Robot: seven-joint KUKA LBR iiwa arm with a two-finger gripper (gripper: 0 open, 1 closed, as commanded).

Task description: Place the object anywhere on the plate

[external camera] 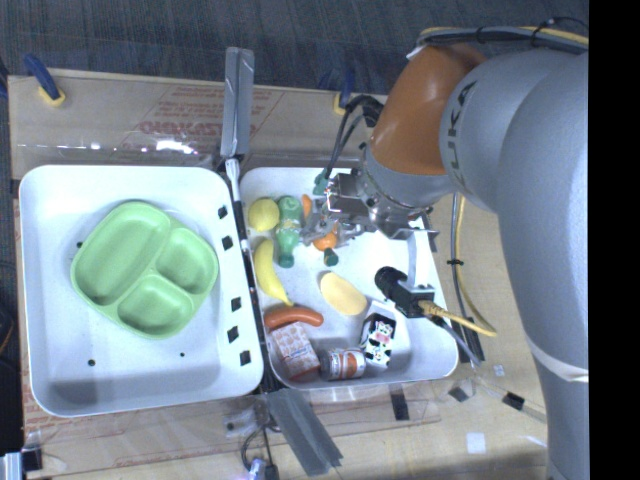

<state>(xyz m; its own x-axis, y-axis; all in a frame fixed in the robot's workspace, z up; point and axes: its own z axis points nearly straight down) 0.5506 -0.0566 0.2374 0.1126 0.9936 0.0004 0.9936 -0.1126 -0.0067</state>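
**DOWN IN THE RIGHT BIN, WELL APART FROM THE PLATE**

In from the right with the grey-and-orange arm (pixel 500 118). Hanging low with the gripper (pixel 335 213) over the far half of the right bin (pixel 440 363), just beside a green bottle (pixel 288 230) and right above an orange carrot (pixel 325 240). Wide or narrow? Cannot tell from up here, not with all that wrist hardware in the way.

Over to the left bin (pixel 60 388) now: a green divided plate (pixel 145 268), lying flat, a little left of centre, well apart from the gripper.

And which piece for the plate? Impossible to single out, but somewhere in the right bin with the rest of the lot. Nearest the gripper, the carrot and the bottle, with a small green piece (pixel 330 258) just below the carrot. Further left, by the wall next to the left bin, a lemon (pixel 263 214), and under it a banana (pixel 268 273). Then a reddish sausage (pixel 294 317) at the banana's lower end, a pale yellow oval piece (pixel 343 294) mid-bin, and along the near edge a brown wafer pack (pixel 293 348), a can (pixel 345 364) on its side and a cow-patterned carton (pixel 378 340).
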